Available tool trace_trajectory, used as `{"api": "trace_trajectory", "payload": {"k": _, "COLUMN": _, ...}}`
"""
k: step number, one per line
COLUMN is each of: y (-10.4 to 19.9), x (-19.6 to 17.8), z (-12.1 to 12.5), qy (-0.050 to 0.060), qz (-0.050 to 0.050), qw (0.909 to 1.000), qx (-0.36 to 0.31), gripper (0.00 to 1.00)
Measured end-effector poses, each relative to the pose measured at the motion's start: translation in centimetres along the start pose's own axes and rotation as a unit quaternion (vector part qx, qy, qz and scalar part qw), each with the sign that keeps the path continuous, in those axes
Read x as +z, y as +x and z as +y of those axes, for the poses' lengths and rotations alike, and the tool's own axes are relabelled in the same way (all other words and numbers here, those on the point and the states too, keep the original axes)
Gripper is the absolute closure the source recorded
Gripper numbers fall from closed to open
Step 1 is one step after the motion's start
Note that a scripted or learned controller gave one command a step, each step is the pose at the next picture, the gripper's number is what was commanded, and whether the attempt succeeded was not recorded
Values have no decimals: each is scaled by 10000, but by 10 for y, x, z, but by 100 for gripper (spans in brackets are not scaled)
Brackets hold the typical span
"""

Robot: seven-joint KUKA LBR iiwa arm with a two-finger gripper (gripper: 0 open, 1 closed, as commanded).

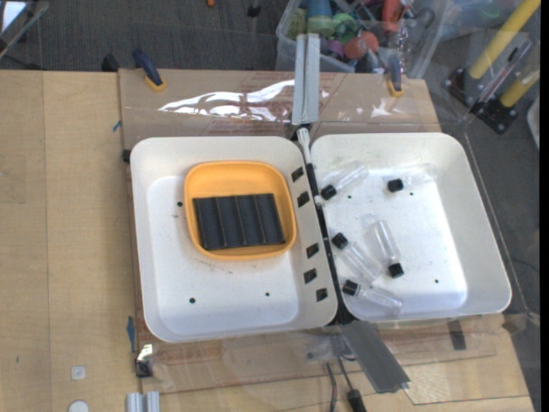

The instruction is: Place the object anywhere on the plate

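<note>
Black ribbed rectangular block (238,221) lies flat on orange plate (240,175); tool's opening cannot be told.

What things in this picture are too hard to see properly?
- Clear tubes in the right bin, camera view: see-through against white, so their number is unclear.
- Black ridged object on the orange plate: too small to identify.
- Toy box: cut off by the top edge.

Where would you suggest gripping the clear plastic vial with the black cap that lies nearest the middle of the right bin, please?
Probably across the clear plastic vial's transparent body, coming straight down from above. It lies flat in the right white bin, slanted, black cap toward the near edge. Fingers should close across its narrow width; a neighbouring clear vial lies close on its left.
</note>
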State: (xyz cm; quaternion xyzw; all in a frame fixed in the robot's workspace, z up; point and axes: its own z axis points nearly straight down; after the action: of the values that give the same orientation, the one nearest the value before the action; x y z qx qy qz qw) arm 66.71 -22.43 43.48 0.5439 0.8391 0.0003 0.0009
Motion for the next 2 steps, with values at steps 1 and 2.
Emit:
{"api": "trace_trajectory", "payload": {"k": 1, "y": 0, "x": 0, "z": 0, "qy": -1, "qz": 1, "qw": 10000, "qx": 1, "gripper": 0}}
{"api": "trace_trajectory", "payload": {"k": 2, "y": 4, "x": 104, "z": -1, "qy": 15, "qz": 25, "qw": 9924, "qx": -1233, "gripper": 0}}
